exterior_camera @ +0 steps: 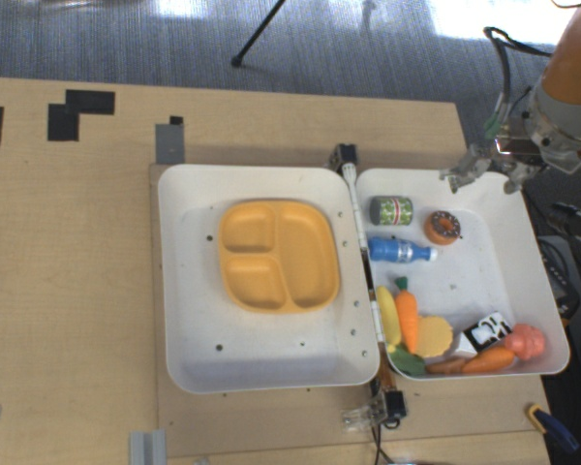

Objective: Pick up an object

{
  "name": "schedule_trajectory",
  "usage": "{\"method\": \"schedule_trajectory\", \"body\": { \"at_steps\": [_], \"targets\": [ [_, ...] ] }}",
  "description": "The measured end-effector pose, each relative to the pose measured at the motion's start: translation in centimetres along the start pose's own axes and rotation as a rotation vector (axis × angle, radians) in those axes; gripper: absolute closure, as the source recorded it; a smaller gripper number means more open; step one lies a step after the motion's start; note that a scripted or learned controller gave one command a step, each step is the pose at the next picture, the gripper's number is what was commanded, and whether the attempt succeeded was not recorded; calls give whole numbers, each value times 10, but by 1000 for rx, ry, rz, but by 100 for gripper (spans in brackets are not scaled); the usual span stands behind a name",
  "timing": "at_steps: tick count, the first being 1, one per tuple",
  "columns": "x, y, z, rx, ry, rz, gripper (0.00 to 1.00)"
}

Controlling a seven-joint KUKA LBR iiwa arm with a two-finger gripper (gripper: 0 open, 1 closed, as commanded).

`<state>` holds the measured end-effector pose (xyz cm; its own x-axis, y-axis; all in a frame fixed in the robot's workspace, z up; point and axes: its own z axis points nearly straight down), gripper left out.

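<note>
Camera view: arm (576, 66) cut off.

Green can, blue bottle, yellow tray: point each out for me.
green can (390, 210), camera view, middle of its side, right bin.
blue bottle (397, 251), camera view, middle of its body, right bin.
yellow tray (276, 256), camera view, central divider between compartments, left bin.

Tool (486, 174) hangs open over right bin's (523, 260) far edge.

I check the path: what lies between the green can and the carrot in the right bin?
The blue bottle lies between green can and carrot, in the camera view.
</note>
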<state>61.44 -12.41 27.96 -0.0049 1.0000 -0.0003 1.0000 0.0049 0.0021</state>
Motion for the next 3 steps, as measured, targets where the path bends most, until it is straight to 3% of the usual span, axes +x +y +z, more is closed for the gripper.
{"method": "schedule_trajectory", "body": {
  "at_steps": [1,2,3],
  "targets": [
    [30,-15,139,5,1,6,0],
    [31,55,188,-1,0,-137,0],
    [31,56,177,-5,-1,-139,100]
  ]
}}
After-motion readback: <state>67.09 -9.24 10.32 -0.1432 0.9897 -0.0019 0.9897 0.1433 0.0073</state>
